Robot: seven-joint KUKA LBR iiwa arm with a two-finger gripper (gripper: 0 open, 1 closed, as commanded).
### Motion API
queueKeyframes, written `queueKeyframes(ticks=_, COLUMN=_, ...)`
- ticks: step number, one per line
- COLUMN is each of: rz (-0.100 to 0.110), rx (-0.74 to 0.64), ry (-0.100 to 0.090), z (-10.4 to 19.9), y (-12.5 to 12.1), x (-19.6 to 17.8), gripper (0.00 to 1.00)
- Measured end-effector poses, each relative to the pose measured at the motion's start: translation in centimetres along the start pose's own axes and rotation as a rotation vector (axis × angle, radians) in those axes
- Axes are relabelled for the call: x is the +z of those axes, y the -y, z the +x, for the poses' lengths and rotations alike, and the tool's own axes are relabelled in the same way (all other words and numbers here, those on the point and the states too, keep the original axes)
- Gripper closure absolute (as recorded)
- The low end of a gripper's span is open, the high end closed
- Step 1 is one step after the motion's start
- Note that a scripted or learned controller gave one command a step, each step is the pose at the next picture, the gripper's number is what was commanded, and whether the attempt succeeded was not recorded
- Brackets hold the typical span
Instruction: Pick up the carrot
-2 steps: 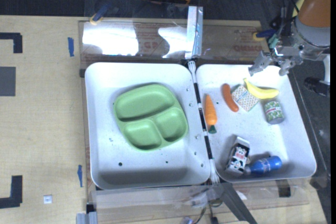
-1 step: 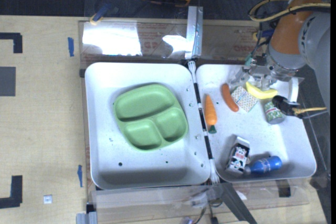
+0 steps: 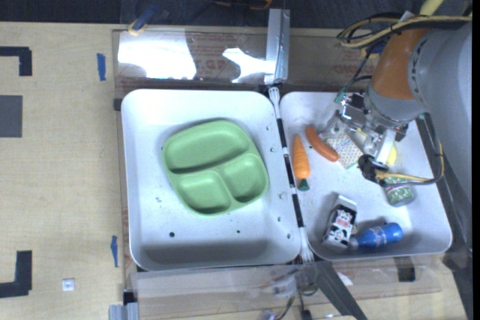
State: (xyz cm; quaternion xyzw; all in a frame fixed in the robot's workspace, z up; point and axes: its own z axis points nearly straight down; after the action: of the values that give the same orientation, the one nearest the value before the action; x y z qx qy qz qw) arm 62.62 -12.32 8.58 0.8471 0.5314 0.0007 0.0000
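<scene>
Hand (image 3: 360,135) hangs low over the upper middle of the right bin (image 3: 424,225), below the grey arm with its orange band. From this slant I cannot tell whether it is wide or narrow, and no object can be seen gripped in it. Directly under it lies a pale speckled packet (image 3: 346,154), partly covered by the hand. Touching that packet's left edge is a short orange-red piece (image 3: 322,148), lying at a slant with its upper end toward the bin's back wall.

Just left of that piece, and apart from the hand, lies the carrot (image 3: 300,161). It lies lengthwise close along the dividing wall (image 3: 291,195) between the two bins, green stub pointing toward the front. The orange-red piece sits between the carrot and the hand, near the carrot's upper end; the wall crowds its other side.

Right of the hand is a yellow object (image 3: 389,154), and below that a small greenish jar (image 3: 400,194). Toward the front of the bin lie a blue bottle (image 3: 379,235) on its side and a black-and-white carton (image 3: 341,225) just beside it, both well apart from the carrot.

The left bin (image 3: 142,161) holds a green divided plate (image 3: 216,165). Both bins rest on the pale wooden bench (image 3: 52,183).
</scene>
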Motion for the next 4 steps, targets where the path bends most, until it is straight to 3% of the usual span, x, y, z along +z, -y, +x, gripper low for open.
queueKeyframes(ticks=1, rz=0.002, rx=0.554, ry=0.002, z=0.5, y=4.1, x=-6.0, gripper=0.0)
queueKeyframes(ticks=2, rz=0.002, rx=0.554, ry=0.002, z=0.5, y=4.1, x=-6.0, gripper=0.0)
queueKeyframes(ticks=3, rz=0.004, rx=0.316, ry=0.002, z=2.6, y=9.7, x=-13.2, gripper=0.0)
queueKeyframes(ticks=4, rz=0.005, rx=0.463, ry=0.002, z=-3.2, y=11.9, x=-7.6, gripper=0.0)
